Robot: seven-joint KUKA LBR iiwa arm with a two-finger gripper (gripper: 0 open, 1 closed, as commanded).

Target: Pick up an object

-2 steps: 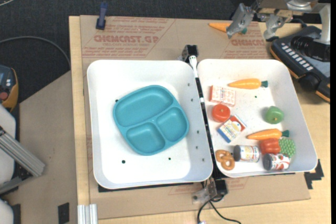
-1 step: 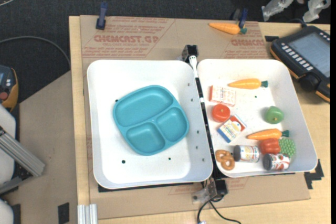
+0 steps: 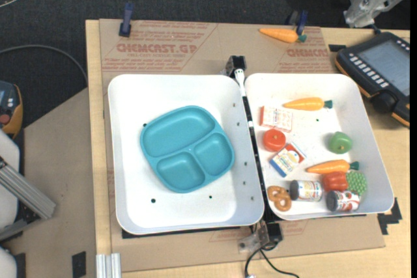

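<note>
Object candidates are noted in the right bin [image 3: 313,83], right half of the frame, none yet lifted. By size: the left bin [image 3: 124,140] with a teal divided plate [image 3: 187,148] at frame centre-left, then in the right bin a carrot [image 3: 303,103], a red tomato [image 3: 274,139], a green apple [image 3: 339,142] and a pretzel [image 3: 279,197]. The step is judged as approach not yet begun, and the claw's opening and load cannot be told. A descent over a well-separated piece such as the apple is called for next.
</note>
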